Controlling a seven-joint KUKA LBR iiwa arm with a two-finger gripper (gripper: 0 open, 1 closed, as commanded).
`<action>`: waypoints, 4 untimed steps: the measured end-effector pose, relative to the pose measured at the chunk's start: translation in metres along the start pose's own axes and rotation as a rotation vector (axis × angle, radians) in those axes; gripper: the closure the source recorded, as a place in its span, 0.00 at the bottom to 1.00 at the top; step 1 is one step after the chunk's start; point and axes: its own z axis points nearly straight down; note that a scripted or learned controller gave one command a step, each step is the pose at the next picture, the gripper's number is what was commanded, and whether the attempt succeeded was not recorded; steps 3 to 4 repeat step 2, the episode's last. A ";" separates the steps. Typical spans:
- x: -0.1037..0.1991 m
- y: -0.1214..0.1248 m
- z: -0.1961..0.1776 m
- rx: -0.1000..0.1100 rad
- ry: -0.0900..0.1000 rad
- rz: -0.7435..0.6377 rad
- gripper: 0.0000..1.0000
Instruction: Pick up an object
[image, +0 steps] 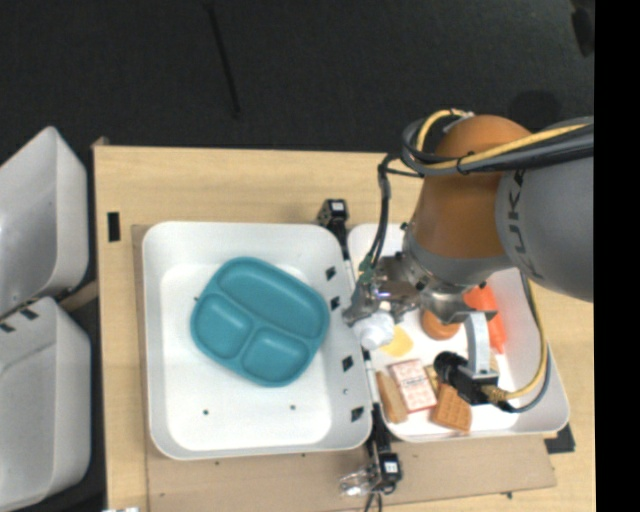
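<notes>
Grey arm with orange band (470, 200) hangs low over the right bin (545, 405), gripper (372, 300) at its left wall by a small white object (377, 331); grip state: cannot tell. Nothing visibly lifted, pick looks undone. Teal divided plate (260, 320) sits in the left bin (170, 400).

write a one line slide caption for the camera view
KUKA arm reaches over the right bin of small objects, while a teal divided plate lies in the left bin.

Teal divided plate (260, 321) in left white bin (165, 400), wooden bench (230, 180), dark floor
</notes>
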 end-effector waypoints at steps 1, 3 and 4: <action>-0.004 0.005 0.000 -0.002 -0.001 0.004 1.00; -0.009 -0.004 0.008 -0.002 -0.002 0.006 1.00; -0.009 -0.004 0.008 -0.002 -0.002 0.006 1.00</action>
